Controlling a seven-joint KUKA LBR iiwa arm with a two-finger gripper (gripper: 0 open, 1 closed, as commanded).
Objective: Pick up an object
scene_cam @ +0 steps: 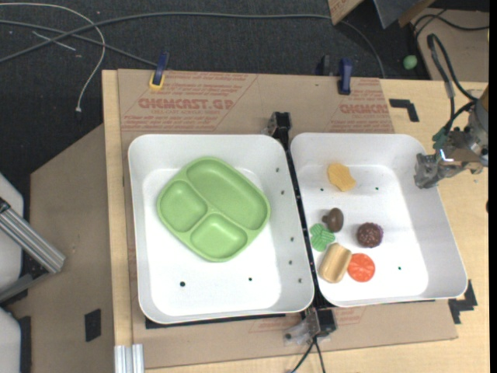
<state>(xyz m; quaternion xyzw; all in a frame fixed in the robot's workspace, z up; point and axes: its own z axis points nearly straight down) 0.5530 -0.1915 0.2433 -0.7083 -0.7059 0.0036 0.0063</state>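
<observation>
Fingers of gripper (pixel 429 171): too small and blurred to tell whether they stood apart or together; nothing was seen between them.
Orange-red disc (pixel 361 268): lay near the near edge of the right bin (pixel 435 263), touching the tan cylinder.
Tan cylinder (pixel 335 262): lay on its side toward the near left corner, its far end beside the green leafy piece.
Green leafy piece (pixel 321 236): lay close to the left edge, just beside the dark brown piece.
Maroon ball (pixel 370 235): sat near the middle, apart from its neighbours, so probably the easiest to reach.
Dark brown piece (pixel 334 219): sat at the far side of the cluster; the crowding probably left little room for a clean grasp.
Green divided plate (pixel 213 208): lay flat in the middle of the left bin (pixel 155 286), well apart from the small things.
Yellow piece (pixel 340 176): lay alone toward the far edge of the right bin.
Gripper position: hung at the right bin's right edge near its far corner, well apart from every object, so no pick had yet been made.
Blue clamps (pixel 345 74): gripped the board's far edge, evidently to hold it fixed.
</observation>
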